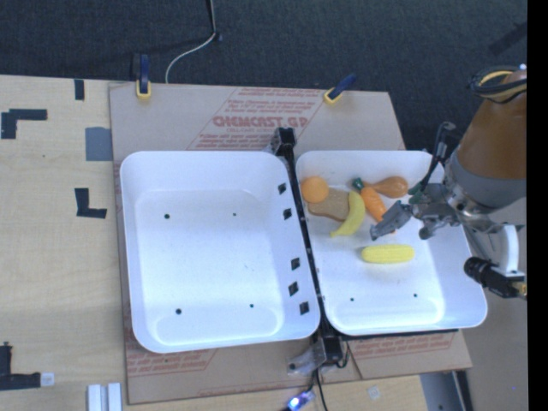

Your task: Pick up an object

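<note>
A robotics lab: a clamped cardboard sheet (257,118) under two white bins (205,247), on a taped plywood bench (51,255).

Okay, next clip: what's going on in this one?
A grey and orange robot arm reaches in from the right over the right bin, which holds toy food. Its gripper hangs low just above the yellow corn cob, beside the carrot and banana. Nothing shows between its fingers.

Light wooden bench (51,255): brown cardboard sheet (248,118) flat on it, under two shallow white plastic bins (137,229), left of arm.
</note>
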Action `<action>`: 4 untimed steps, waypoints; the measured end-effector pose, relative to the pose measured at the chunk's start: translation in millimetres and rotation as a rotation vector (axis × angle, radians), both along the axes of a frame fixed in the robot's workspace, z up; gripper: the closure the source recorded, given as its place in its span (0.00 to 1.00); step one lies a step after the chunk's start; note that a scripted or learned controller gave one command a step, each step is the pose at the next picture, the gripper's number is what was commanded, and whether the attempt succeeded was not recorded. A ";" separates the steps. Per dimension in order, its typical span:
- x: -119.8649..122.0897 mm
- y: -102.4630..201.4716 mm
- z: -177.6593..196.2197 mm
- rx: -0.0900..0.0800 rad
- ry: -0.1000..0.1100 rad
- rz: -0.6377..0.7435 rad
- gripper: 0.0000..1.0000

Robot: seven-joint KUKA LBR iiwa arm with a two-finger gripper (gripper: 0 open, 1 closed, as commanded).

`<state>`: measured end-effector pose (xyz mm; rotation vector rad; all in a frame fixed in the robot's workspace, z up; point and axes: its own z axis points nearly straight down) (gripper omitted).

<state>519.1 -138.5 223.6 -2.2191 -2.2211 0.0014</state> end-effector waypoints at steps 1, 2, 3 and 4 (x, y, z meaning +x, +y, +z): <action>65.4 28.2 24.8 -0.001 -0.007 0.005 0.00; 113.5 39.3 -89.8 -0.001 0.003 0.003 0.00; 141.5 40.7 -138.8 -0.004 -0.008 0.002 0.00; 138.1 40.9 -129.0 -0.001 0.007 0.002 1.00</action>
